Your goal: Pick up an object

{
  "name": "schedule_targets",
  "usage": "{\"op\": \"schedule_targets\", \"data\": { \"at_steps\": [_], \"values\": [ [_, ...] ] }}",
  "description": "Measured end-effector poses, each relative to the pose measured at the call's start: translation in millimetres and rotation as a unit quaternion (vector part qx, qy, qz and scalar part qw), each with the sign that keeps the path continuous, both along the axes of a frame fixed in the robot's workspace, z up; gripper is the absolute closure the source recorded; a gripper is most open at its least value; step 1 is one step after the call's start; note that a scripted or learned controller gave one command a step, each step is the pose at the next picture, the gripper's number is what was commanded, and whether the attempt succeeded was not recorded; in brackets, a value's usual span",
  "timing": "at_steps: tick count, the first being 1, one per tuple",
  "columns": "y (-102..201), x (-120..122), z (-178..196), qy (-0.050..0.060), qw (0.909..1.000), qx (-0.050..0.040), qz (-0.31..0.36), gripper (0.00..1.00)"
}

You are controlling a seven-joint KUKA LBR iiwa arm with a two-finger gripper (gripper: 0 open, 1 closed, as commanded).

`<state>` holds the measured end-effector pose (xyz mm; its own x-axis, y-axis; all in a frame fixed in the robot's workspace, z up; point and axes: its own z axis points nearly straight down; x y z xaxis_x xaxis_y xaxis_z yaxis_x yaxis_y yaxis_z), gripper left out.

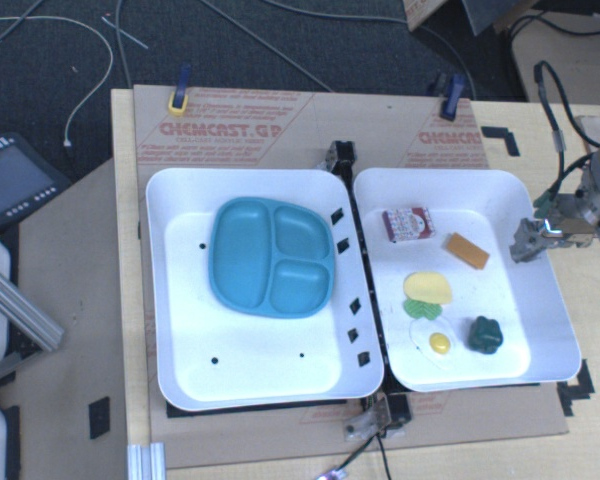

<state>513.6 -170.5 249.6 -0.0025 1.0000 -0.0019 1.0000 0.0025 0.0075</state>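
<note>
The right bin (pixel 540 298) holds a red-and-white packet (pixel 408 225), an orange block (pixel 467 251), a yellow piece (pixel 427 288) with a green leaf under it, a fried-egg toy (pixel 436 343) and a dark green pepper (pixel 485 335). My gripper (pixel 532 240) hangs at the right bin's right rim, level with the orange block and well to its right. Nothing shows between its fingers.
The left bin (pixel 180 348) holds a blue divided plate (pixel 273 258). Black clips run along the seam between the bins. Cables trail over the dark floor behind the bench, and a tablet (pixel 10 178) lies at far left.
</note>
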Motion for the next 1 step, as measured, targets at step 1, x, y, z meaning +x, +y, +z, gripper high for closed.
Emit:
{"op": "schedule_targets", "data": {
  "at_steps": [1],
  "values": [
    [51.1,-6.0,-11.4,0.005,1.0,0.0028,0.001,1.0]
  ]
}}
